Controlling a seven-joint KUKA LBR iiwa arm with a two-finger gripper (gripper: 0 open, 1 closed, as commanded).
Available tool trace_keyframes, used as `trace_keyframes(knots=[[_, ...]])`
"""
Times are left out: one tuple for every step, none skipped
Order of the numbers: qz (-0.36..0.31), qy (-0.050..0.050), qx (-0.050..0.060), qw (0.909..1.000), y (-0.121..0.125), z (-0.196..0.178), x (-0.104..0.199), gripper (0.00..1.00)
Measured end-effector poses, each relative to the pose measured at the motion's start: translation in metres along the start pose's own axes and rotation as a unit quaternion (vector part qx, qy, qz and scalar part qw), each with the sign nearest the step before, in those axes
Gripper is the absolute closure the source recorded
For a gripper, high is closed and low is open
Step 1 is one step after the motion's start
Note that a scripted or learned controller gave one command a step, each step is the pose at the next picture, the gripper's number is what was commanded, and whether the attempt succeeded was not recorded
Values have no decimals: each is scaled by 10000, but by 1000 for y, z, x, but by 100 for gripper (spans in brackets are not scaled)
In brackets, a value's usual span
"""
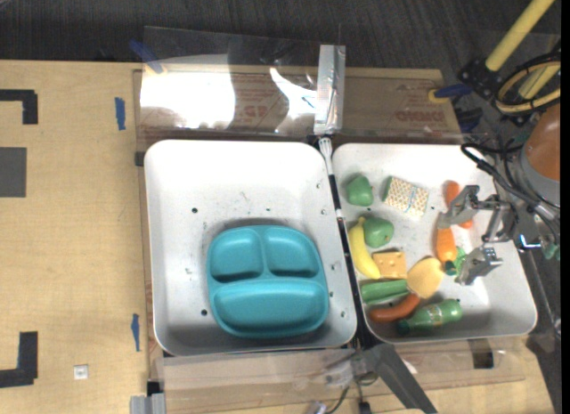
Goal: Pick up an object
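You cannot see most of the arm [545, 150], cut off by the right edge; the gripper [470, 230] covers part of the carrot [444, 241], so you cannot tell whether the fingers touch it; the red piece [389, 309] lies partly under the green bottle [433, 315]; the pattern on the checked packet [405, 195] is too small to read.

The two white bins [169, 225] look like smooth moulded plastic with a dull sheen, the left one speckled with dark scuffs. The teal divided tray [265, 280] is glossy plastic. The toy food is shiny plastic too: the banana [360, 252], the green pepper [359, 190], the carrot [444, 241]. The bench [71, 225] is matt, pale wood or board. The gripper [472, 234] shows bare grey metal. Behind the bins, clear sheeting [232, 92] glares.
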State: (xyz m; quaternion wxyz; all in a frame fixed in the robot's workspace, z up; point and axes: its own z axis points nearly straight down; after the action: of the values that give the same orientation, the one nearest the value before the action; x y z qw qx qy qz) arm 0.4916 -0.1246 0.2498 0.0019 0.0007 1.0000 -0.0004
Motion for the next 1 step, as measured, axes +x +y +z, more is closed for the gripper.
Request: trace_keyframes(knots=[[-667,39,-16,9978,-41,115,1,0]])
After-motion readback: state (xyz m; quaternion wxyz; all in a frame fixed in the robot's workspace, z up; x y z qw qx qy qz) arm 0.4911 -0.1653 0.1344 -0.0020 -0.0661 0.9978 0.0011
